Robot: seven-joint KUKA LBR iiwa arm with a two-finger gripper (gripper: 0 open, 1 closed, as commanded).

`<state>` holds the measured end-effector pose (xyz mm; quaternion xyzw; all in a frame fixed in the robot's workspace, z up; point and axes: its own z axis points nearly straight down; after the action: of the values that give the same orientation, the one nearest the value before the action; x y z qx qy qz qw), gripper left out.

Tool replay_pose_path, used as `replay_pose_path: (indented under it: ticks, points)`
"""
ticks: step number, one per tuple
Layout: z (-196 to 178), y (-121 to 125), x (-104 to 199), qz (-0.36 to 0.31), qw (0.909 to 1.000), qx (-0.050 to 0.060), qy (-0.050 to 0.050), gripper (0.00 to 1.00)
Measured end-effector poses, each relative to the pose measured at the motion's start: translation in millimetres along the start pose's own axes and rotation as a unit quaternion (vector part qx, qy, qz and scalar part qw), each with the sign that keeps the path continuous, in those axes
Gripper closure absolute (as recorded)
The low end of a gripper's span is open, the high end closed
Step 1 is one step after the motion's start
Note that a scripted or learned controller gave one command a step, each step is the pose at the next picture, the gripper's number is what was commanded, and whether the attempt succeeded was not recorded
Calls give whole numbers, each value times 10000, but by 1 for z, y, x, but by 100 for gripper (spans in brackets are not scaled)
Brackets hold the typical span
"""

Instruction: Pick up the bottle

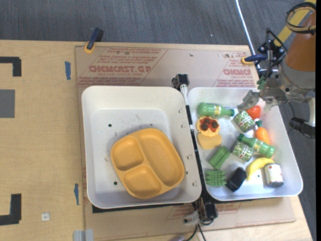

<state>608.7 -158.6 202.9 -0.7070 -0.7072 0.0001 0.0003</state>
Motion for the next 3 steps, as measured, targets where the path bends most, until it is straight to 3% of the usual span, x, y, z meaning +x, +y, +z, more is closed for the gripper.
replay_pose_path:
  ticks: [1, 2, 3]
  points:
    - [73, -36, 62, 325, 9995, 8, 4, 0]
    - [111, -107, 64, 764, 9971, -34, -3, 0]
    - [112, -85, 63, 1969, 9804, -42, 7, 0]
